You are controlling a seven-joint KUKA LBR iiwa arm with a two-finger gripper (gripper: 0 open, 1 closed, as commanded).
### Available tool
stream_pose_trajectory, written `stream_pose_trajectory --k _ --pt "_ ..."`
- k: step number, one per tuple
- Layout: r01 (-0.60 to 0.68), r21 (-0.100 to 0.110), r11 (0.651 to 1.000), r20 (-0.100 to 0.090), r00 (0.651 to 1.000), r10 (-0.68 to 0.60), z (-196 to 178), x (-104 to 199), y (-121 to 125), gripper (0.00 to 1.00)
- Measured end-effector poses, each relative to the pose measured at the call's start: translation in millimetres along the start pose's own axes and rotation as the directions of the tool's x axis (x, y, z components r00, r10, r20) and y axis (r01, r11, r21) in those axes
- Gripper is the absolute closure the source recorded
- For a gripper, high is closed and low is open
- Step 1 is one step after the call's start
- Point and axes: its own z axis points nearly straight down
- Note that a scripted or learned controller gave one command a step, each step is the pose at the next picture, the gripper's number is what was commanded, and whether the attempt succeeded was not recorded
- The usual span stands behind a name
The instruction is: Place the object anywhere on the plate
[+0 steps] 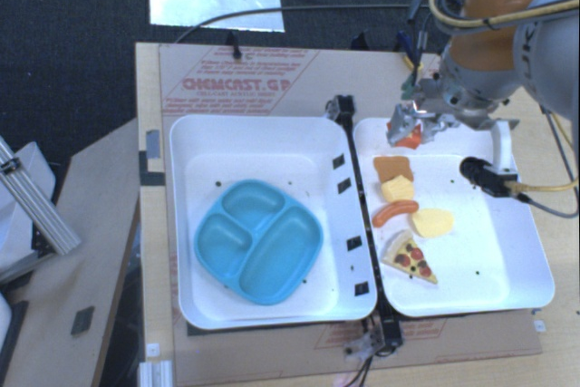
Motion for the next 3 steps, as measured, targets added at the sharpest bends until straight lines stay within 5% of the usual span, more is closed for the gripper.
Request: stream_pose_trajectory --k 3 --pt "0.001 0.001 1.000 -0.001 1.000 -0.001 7.4 136.3 -66.7 1.00"
